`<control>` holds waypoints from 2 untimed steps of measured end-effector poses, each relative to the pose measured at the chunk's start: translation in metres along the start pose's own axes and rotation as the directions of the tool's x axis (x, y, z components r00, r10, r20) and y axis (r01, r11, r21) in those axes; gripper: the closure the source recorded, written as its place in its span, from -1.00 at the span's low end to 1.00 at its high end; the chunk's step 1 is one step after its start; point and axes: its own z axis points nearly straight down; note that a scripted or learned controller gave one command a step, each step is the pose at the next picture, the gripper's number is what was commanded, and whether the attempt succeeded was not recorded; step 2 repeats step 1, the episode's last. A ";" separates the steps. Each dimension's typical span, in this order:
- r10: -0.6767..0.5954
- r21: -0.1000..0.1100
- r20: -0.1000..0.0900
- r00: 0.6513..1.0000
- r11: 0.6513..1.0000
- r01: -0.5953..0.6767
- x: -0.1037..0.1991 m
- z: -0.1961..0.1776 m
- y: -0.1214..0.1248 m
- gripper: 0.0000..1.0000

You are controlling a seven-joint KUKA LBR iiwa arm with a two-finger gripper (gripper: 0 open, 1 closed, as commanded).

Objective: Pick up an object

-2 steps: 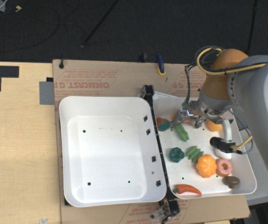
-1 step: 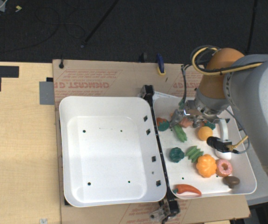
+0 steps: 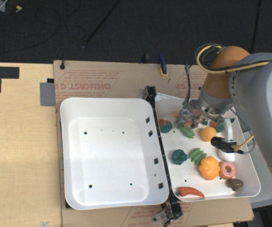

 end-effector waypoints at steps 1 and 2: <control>-0.011 -0.009 -0.008 1.000 1.000 0.010 0.074 -0.095 0.002 1.00; -0.011 -0.009 -0.008 1.000 1.000 0.010 0.074 -0.095 0.002 1.00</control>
